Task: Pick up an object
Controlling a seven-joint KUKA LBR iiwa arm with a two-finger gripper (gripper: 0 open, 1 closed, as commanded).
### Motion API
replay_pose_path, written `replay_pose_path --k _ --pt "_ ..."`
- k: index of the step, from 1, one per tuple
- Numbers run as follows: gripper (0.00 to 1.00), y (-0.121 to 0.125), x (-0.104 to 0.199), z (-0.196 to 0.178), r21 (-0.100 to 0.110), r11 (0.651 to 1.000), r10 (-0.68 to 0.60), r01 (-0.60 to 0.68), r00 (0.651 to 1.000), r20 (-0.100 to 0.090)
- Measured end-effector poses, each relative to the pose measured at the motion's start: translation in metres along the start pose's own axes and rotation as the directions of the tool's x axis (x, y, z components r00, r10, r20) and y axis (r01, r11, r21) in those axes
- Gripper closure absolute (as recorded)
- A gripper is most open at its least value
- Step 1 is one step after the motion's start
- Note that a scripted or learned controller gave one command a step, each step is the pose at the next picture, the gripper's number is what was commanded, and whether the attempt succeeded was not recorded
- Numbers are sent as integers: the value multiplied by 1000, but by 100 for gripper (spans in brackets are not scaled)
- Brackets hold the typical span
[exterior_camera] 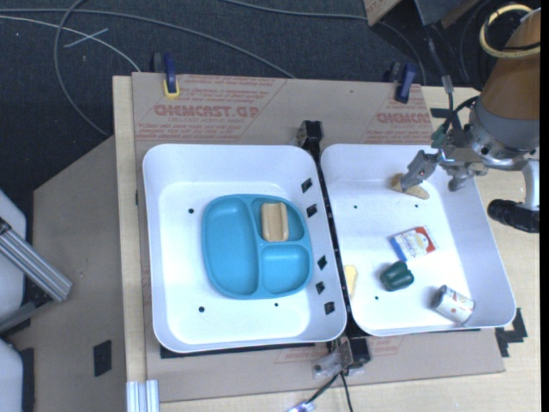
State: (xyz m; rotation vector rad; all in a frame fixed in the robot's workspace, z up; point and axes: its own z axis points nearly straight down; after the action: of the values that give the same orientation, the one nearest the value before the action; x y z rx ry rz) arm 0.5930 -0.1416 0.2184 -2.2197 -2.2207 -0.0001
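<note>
My gripper (437, 175) hovers over the far part of the right bin (480, 230), its two fingers spread open with nothing between them. A small tan piece (416, 190) lies on the bin floor just below the left finger (418, 169). Nearer the front lie a blue, white and red packet (413, 244), a dark green object (396, 275) and a white can (452, 305) on its side. A yellow sliver (350, 280) rests against the right bin's left wall.
The left bin (171, 230) holds a blue divided plate (232, 247) with a tan block (274, 221) in its upper right compartment. Black clips (310, 133) run along the seam between the bins. Blue clamps (171, 74) hold the board's back edge.
</note>
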Motion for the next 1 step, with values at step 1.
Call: replay_pose_path --k 1 --pt "0 2 -2 62 5 1000 0 0 1000 -1"
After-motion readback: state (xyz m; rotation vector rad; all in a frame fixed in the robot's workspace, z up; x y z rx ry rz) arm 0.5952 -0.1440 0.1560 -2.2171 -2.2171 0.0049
